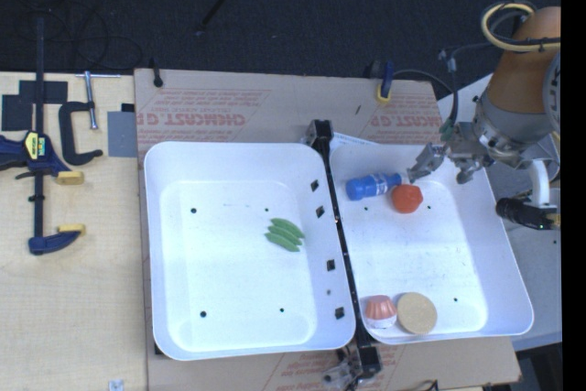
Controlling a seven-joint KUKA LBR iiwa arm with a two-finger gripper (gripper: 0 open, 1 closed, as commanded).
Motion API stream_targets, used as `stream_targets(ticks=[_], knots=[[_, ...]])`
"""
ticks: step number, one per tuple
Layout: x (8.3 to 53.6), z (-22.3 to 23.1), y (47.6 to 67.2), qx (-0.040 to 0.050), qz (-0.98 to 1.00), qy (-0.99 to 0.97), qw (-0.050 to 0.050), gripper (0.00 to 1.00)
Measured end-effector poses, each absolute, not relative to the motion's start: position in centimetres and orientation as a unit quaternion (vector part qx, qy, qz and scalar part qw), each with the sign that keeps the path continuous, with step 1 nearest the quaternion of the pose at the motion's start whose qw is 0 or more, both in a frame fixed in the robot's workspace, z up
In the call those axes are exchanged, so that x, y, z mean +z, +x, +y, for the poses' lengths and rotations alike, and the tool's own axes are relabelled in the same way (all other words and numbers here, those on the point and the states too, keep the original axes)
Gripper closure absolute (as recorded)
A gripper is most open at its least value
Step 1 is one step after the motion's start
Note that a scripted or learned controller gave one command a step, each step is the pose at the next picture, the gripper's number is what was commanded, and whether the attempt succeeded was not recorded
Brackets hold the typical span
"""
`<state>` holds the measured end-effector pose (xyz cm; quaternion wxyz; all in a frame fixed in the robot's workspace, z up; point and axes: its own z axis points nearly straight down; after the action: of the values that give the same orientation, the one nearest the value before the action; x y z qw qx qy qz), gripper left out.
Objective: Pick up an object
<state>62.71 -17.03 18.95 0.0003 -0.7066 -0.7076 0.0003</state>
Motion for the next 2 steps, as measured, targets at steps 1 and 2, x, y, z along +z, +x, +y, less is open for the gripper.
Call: stream_targets(ticks=[1, 2], knots=[[8.2, -20.7, 64.3, 0.0023, -0.707, -0.707, 0.002, 0.00], [9.8, -20.7, 64.4, 0.0010, -0.708, -0.706, 0.001, 1.00]])
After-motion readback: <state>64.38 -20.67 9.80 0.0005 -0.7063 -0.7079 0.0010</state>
